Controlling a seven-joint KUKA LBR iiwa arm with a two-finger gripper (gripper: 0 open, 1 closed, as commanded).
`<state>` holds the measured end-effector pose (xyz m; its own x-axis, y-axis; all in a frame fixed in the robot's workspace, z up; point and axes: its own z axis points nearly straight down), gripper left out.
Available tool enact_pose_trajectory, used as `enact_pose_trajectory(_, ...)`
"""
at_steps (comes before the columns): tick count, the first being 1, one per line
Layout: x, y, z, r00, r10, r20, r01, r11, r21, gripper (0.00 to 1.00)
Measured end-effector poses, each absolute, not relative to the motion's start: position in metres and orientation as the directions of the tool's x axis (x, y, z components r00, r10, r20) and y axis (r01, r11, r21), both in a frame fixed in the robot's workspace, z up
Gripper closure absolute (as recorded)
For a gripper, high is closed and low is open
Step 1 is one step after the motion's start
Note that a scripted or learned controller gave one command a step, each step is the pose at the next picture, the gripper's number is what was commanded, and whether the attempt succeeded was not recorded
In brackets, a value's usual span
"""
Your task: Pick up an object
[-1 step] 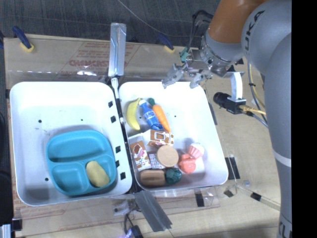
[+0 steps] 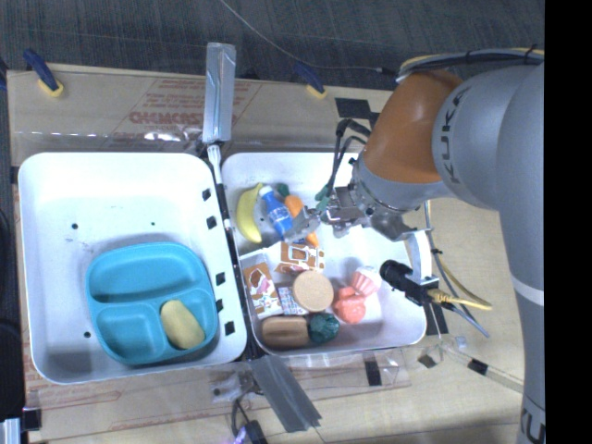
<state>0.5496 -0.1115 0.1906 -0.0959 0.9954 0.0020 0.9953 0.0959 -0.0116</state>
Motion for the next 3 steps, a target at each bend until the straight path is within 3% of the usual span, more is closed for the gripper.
enact_pose_trajectory(1,0.589,-0.099,0.091,-0.185,0.983,0.001,0.983,0.185,-0.003,0.0)
enact_pose_trajectory(2,0.589,-0.1,0.102,-0.188,0.982,0.0,0.982,0.188,-0.004,1.0)
enact_pose_trajectory(3,0.629,-0.054,0.196,-0.187,0.982,0.0,0.982,0.187,0.007,1.0)
